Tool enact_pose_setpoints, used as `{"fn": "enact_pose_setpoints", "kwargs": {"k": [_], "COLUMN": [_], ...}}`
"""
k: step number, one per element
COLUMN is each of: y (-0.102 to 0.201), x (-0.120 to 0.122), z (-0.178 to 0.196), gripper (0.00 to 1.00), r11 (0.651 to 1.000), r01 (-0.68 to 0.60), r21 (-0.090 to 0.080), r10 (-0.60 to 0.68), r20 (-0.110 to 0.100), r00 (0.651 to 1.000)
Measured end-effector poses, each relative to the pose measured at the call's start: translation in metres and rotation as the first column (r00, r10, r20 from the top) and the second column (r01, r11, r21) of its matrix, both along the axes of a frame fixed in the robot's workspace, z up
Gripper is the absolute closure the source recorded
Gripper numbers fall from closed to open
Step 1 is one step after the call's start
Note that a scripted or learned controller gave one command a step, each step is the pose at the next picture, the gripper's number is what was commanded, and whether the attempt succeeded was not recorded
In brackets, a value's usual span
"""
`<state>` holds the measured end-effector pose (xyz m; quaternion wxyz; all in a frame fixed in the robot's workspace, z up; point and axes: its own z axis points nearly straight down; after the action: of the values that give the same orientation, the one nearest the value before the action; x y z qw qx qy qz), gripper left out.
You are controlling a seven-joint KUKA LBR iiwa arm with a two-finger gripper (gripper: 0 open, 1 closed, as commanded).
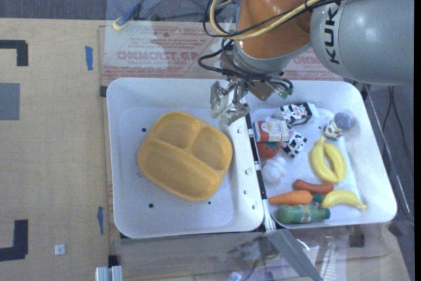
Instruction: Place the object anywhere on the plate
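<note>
The tool (pixel 228 104) hangs over the ridge between the bins, fingers apart, nothing in them. The yellow plate (pixel 185 154) sits just down-left of it; the toy food pile (pixel 302 161) is off to its right.

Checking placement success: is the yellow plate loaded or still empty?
Empty. The yellow divided plate in the left bin has nothing in its compartments; the toy food, bananas included, lies in the right bin.

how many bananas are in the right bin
2. One banana bunch lies toward the right bin's far right side; a single banana lies just nearer the camera. Others may hide under the toys.
</note>
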<state>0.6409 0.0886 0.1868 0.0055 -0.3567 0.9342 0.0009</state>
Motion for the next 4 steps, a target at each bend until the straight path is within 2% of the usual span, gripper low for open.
{"fn": "enact_pose_setpoints", "kwargs": {"k": [1, 2, 3, 4], "y": [0.031, 0.056, 0.064, 0.063], "x": [-0.034, 0.003, -0.042, -0.042], "z": [-0.043, -0.013, 0.013, 0.013], "gripper": [1.00, 1.00, 1.00, 0.00], "r11": [0.943, 0.740, 0.645, 0.645], "r01": [-0.332, -0.672, -0.764, -0.764], "r21": [-0.002, -0.005, -0.004, -0.003], "r10": [0.332, 0.672, 0.764, 0.764], "r20": [-0.006, 0.001, -0.006, -0.006], "r00": [0.943, 0.740, 0.645, 0.645]}}
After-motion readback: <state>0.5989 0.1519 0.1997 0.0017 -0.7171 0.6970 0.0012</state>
